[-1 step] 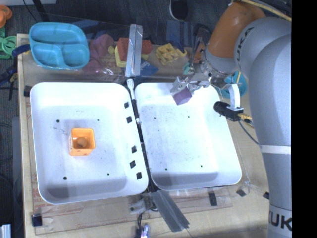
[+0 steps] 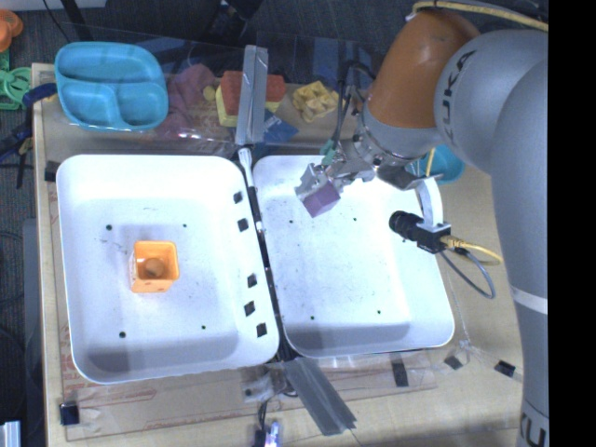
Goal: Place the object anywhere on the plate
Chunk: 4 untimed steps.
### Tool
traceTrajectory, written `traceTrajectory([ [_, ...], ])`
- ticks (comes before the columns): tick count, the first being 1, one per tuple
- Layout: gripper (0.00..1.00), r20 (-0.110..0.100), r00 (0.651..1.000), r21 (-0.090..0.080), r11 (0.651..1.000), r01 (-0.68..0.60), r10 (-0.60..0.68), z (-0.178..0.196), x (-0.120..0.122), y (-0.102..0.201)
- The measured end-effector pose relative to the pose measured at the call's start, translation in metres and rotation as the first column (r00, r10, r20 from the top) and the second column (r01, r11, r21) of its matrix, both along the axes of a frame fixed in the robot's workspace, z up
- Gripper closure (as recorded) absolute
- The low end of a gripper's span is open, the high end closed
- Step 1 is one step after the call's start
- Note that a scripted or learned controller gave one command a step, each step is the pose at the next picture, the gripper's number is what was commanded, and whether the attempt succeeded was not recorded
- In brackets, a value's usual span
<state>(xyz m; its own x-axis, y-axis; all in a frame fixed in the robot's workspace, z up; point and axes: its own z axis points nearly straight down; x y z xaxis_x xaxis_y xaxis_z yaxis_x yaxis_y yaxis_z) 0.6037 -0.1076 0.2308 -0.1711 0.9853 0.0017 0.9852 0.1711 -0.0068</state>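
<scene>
Camera view | bins: two | orange cup: one, left bin | fingers clamped on purple block: one

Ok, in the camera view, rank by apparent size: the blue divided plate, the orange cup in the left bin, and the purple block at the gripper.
1. blue divided plate, clearly largest.
2. orange cup.
3. purple block, slightly smaller; it is raised nearer the camera, so unsure.
</scene>
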Motion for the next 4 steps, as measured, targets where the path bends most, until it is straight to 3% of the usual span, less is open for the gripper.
traceTrajectory([
  [1,1.0,0.0,0.954,0.001,0.954,-0.298,0.298,-0.006,0.003,0.081],
  [2,1.0,0.0,0.928,0.001,0.928,-0.374,0.374,-0.042,-0.049,0.119],
  [3,1.0,0.005,0.837,0.0,0.837,-0.547,0.547,0.034,-0.045,0.153],
  [4,1.0,0.004,0.694,0.0,0.694,-0.72,0.72,0.05,0.039,0.113],
])
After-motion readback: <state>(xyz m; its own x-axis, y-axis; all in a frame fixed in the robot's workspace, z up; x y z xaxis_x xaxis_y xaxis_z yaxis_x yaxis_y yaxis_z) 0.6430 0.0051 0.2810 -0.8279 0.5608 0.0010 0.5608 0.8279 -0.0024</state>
